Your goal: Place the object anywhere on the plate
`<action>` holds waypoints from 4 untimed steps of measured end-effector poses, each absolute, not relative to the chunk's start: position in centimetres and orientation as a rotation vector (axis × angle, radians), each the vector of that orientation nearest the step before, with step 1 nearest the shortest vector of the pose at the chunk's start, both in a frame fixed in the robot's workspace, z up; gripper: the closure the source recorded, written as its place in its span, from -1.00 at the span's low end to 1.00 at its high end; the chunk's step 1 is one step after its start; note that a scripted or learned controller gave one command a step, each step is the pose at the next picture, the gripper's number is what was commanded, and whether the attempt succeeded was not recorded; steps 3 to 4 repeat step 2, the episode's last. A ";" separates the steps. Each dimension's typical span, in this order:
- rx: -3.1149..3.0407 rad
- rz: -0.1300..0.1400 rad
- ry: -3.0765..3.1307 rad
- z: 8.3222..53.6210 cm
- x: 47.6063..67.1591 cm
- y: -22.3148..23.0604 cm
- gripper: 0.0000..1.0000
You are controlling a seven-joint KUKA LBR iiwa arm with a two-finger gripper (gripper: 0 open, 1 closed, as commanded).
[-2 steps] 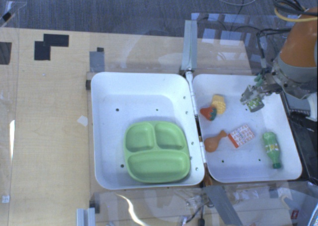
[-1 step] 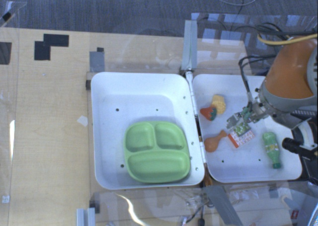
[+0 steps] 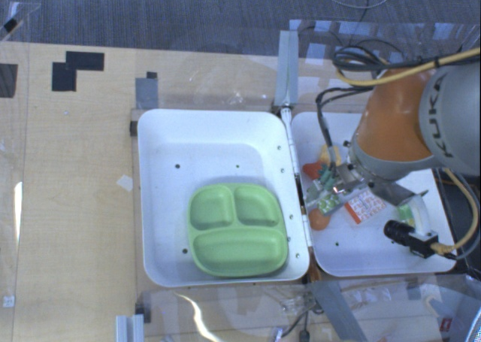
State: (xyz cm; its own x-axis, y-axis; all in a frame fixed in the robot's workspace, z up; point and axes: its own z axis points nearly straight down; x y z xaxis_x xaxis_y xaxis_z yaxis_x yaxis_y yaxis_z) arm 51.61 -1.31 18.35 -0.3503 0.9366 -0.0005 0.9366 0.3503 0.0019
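Wooden bench (image 3: pixel 68 205), green plate (image 3: pixel 237 229) low in left bin (image 3: pixel 161 183) (open floor above), gripper (image 3: pixel 331 186) over cluttered right bin (image 3: pixel 361 254), grip unclear

A green three-compartment plate (image 3: pixel 238 229) lies flat in the left bin. Small objects (image 3: pixel 331 196), red, orange and green, sit clustered in the right bin's left side.

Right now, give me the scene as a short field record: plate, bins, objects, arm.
plate: green three-compartment plate in the left bin, nothing on it
right bin: holds a small pile of objects, including an orange piece and a red-patterned white piece
arm: grey arm with orange band reaching over the right bin
gripper: low among the pile; grasp not discernible
task status: no object on the plate yet
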 end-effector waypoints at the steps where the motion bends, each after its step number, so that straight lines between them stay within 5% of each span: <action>1: 1.567 0.002 2.720 20.5 52.2 4.3 1.00; 2: 1.567 0.003 2.720 20.6 52.2 4.2 -1.00; 4: 1.567 0.003 2.720 20.6 52.2 4.2 -1.00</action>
